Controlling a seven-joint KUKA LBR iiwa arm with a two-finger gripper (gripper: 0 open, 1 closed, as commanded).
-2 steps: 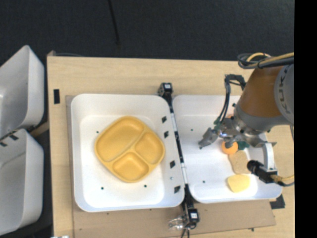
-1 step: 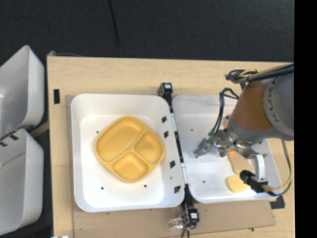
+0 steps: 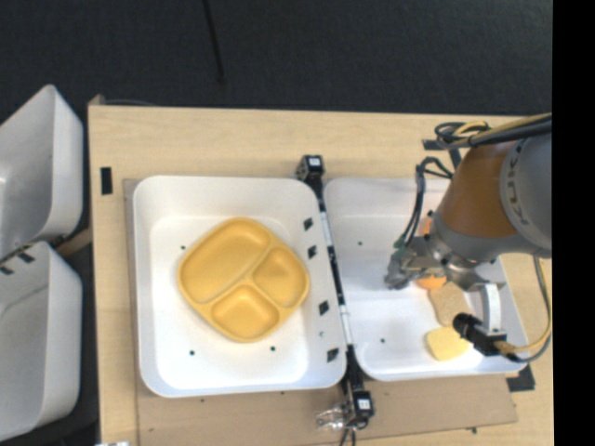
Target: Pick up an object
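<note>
The gripper [image 3: 409,275] is low in the right bin [image 3: 372,342], finger state impossible to tell, so nothing looks lifted and the yellow piece [image 3: 446,345] remains nearby.

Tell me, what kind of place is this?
Probably a robot test lab: a robot arm reaches over two white bins on a wooden bench, with a yellow plate for practice.

The arm [image 3: 521,189] is grey with a broad orange band above the wrist (black cables loop alongside it).
</note>
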